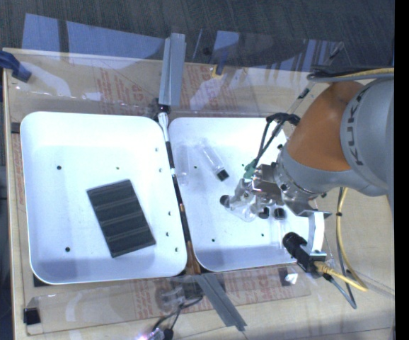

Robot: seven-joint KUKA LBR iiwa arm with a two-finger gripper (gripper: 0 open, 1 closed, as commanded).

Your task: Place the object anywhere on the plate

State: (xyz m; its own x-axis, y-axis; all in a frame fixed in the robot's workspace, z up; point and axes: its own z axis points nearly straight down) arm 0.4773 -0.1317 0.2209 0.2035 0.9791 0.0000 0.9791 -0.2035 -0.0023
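A dark ribbed rectangular plate (120, 218) lies flat in the left bin (42, 140), turned at a slant. In the right bin (211, 253) a small clear object (207, 154) with a black end (222, 174) rests on the floor near the middle. My gripper (241, 202) is low in the right bin, to the right of and a little below that object, apart from it. The grey arm with its orange band (318, 144) reaches in from the right and hides the bin's right side.
A raised divider (176, 190) runs between the two bins. A metal bar (170, 69) stands behind the bins at the centre. Yellow and black cables (342, 275) hang by the arm at the lower right.
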